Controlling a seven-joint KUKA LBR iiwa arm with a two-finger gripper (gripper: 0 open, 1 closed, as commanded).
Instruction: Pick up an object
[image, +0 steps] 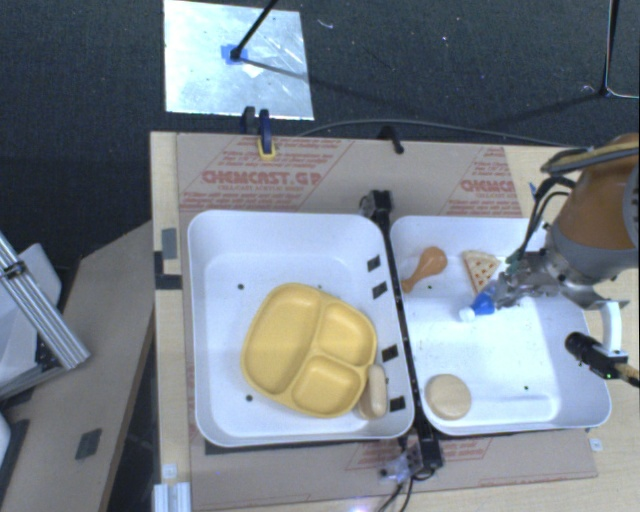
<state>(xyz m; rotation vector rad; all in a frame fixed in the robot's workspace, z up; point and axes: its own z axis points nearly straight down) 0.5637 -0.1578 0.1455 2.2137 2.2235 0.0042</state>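
In the right bin (560, 410), a small blue object with a white tip (479, 306) lies near the middle. My gripper (508, 291) is low in that bin, right at the blue object's right end and touching or nearly touching it. A brown drumstick-shaped toy (427, 266) lies at the bin's upper left, with a tan waffle-like triangle (480, 268) just right of it. A round beige bun (448, 396) sits at the lower left of this bin.
The left bin (220, 300) holds a yellow divided plate (310, 348), with a beige bread-like piece (375, 391) against the plate's lower right corner. A black ridge (398, 320) where the bin walls meet separates the two bins. The arm (600, 220) reaches in from the right.
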